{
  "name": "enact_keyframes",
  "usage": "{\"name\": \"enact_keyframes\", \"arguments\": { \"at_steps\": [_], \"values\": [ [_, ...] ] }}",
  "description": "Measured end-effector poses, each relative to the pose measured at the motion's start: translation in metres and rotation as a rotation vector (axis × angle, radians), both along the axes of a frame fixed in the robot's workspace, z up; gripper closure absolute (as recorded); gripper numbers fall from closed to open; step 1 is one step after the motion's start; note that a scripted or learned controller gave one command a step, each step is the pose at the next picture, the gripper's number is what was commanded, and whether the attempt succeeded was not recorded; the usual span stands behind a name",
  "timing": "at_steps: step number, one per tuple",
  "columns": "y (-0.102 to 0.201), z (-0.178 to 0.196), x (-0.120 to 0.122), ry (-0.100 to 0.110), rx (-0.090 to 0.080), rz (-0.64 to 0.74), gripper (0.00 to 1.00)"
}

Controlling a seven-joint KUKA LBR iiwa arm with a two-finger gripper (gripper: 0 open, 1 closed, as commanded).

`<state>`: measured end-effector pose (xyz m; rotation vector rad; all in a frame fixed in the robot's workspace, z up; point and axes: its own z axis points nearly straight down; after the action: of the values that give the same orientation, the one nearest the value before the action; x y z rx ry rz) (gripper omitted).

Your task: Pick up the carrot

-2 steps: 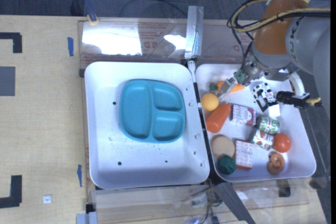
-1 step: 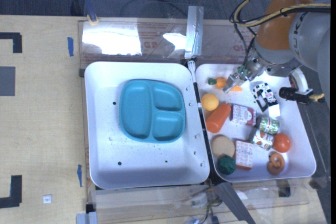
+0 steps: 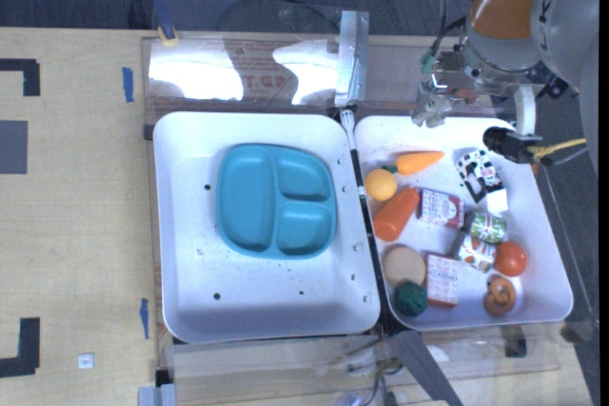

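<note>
The carrot (image 3: 420, 162) is small, orange and tapered. It lies flat near the back of the right bin (image 3: 552, 233), with its tip pointing right. My gripper (image 3: 430, 112) hangs over the bin's back left rim, above and just behind the carrot, and nothing shows in it. The grey arm with its orange band (image 3: 509, 9) reaches in from the upper right.
Around the carrot lie a yellow lemon (image 3: 381, 183), a larger orange-red vegetable (image 3: 397, 212), a pink packet (image 3: 440, 204), a black-and-white cow toy (image 3: 479, 171), small cans (image 3: 485, 228), a tomato (image 3: 511, 259) and a green piece (image 3: 412, 299). The left bin (image 3: 181, 233) holds a blue divided plate (image 3: 276, 202).
</note>
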<state>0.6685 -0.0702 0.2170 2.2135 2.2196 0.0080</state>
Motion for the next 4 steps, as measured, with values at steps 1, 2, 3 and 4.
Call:
{"name": "enact_keyframes", "arguments": {
  "at_steps": [1,2,3,4],
  "values": [
    [0.0,-0.003,-0.001,0.005,0.0,0.0,0.0],
    [-0.031,-0.111,0.001,-0.004,-0.003,0.19,0.0],
    [-0.034,-0.114,-0.008,-0.023,-0.011,0.292,0.0],
    [-0.03,-0.097,-0.003,-0.041,-0.007,0.294,1.0]
  ]
}}
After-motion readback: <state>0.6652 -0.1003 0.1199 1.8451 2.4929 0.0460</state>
